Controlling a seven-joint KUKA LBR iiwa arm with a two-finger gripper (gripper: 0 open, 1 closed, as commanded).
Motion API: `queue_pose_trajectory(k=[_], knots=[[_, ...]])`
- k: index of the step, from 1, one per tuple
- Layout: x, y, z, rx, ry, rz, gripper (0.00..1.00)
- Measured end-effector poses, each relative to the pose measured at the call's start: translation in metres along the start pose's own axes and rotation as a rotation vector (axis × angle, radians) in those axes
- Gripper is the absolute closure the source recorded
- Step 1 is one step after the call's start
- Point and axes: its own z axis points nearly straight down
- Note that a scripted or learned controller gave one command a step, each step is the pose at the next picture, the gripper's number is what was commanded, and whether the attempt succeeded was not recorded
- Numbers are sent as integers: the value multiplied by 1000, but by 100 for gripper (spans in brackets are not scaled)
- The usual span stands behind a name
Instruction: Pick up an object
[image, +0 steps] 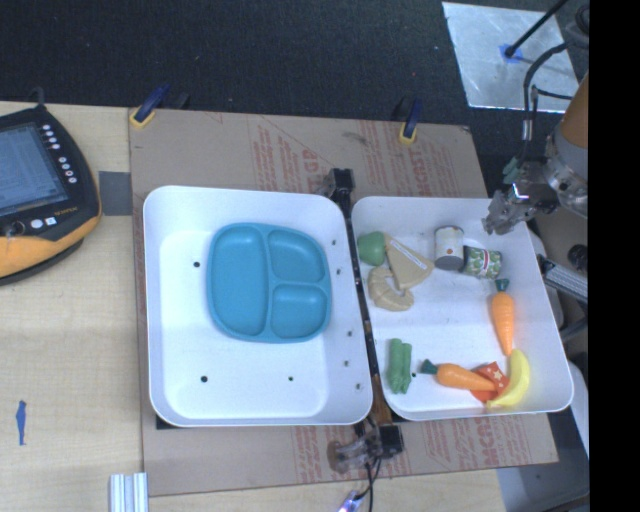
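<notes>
The right bin (440, 400) holds toy food: a green round piece (371, 247), a tan wedge (408, 262), a beige lump (387, 292), a small white can (449, 241), a green-labelled can on its side (479, 262), two carrots (503, 318) (456, 376), a green bean pod (399, 364), a red piece (489, 377) and a yellow banana (514, 381). My gripper (506, 212) hangs over the bin's upper right corner, a little up and right of the cans, with nothing seen between its fingers.
The left bin (180, 380) holds a blue divided plate (268, 281). A tablet with an orange case (40, 190) lies at the far left of the bench. Clamps (149, 104) (408, 118) hold the cardboard sheet under the bins.
</notes>
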Motion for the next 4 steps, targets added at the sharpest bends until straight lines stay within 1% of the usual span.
queue_pose_trajectory(k=[1, 2, 3, 4], knots=[[22, -33, 128, 1, 0, -1, 0], [-26, 16, 131, 58, 5, 4, 0], [46, -1, 128, 20, -1, 2, 0], [0, 15, 133, 67, 11, 2, 0]])
